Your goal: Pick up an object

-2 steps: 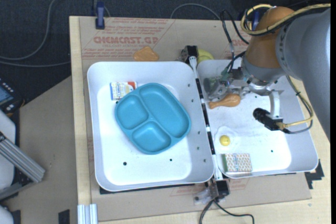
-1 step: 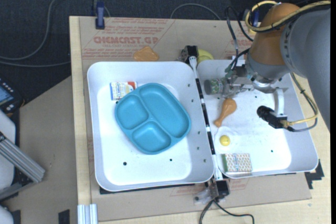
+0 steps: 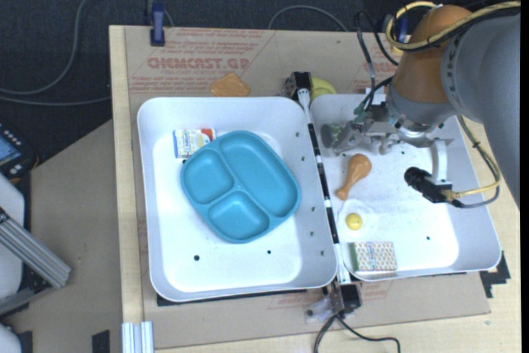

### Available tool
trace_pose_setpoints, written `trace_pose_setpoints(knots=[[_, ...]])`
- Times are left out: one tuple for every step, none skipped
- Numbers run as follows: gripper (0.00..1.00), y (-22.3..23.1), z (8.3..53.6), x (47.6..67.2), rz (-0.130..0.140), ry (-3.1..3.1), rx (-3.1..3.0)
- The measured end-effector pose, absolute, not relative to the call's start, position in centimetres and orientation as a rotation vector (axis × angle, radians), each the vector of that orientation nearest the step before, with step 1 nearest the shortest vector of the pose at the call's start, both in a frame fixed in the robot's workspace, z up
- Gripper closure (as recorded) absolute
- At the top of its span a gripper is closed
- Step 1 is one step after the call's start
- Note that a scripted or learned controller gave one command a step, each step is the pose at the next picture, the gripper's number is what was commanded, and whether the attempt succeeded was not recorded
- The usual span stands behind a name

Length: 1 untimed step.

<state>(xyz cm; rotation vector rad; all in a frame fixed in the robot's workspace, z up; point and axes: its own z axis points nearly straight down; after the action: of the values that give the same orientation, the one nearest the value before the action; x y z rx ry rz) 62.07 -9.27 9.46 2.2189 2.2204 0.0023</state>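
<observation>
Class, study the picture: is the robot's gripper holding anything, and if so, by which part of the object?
It cannot be told. The gripper sits low in the right bin, its tip hidden; the toy drumstick lies apart from it.

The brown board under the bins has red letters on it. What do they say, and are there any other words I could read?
"CHEMCAST GP": big red print on the brown board, partly faint; the smaller red lines around it are too blurred to read.
Small carton beside the blue tray: print too small to read.
Patterned packet in the right bin: too blurred to read.
</observation>
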Motion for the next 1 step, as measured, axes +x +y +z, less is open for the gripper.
trace_pose_setpoints(knots=[[0.0, -9.31, 8.37, 58.54, -0.005, 2.224, 2.228]])
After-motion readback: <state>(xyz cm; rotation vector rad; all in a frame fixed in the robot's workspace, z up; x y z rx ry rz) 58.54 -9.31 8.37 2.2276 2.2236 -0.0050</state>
